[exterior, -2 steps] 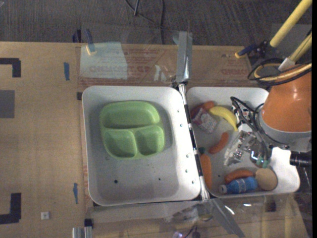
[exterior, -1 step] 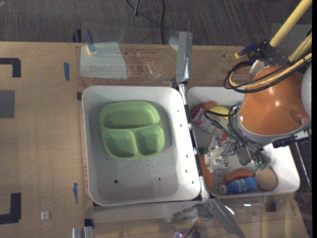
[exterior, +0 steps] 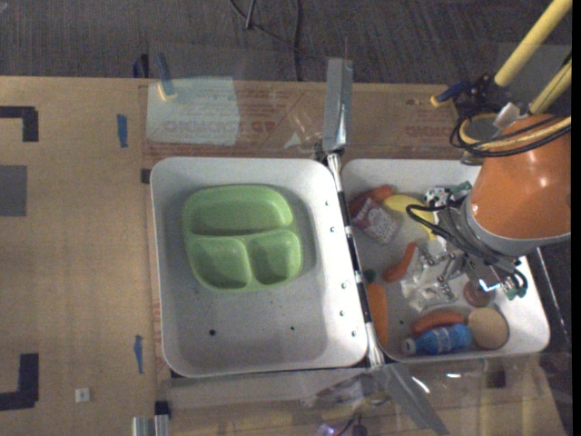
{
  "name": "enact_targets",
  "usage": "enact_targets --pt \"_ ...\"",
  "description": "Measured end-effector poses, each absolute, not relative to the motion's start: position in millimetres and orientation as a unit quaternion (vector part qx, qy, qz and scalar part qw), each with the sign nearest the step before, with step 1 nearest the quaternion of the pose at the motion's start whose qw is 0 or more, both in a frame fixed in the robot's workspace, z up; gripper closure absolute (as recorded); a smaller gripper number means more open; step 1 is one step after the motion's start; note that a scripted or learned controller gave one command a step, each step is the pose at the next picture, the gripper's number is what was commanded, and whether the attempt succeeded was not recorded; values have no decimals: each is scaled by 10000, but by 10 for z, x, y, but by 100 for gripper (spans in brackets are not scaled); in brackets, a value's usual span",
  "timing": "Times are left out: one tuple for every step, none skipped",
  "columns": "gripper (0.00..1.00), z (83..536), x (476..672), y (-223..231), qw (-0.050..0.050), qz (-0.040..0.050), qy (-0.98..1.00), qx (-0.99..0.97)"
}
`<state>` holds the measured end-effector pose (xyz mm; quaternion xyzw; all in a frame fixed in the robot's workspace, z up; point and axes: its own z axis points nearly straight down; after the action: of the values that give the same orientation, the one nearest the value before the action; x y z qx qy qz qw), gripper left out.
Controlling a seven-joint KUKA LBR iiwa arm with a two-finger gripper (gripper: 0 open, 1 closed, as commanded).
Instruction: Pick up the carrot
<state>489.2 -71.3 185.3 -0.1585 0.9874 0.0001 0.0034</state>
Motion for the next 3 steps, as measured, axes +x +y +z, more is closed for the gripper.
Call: enact_targets --pt "100 1851 4876 292 24 7 9534 -3018" --pt "100 2081 5059 361 32 5 8080 -5892" --pt "100 1848 4991 117 11 12 6624 -7491"
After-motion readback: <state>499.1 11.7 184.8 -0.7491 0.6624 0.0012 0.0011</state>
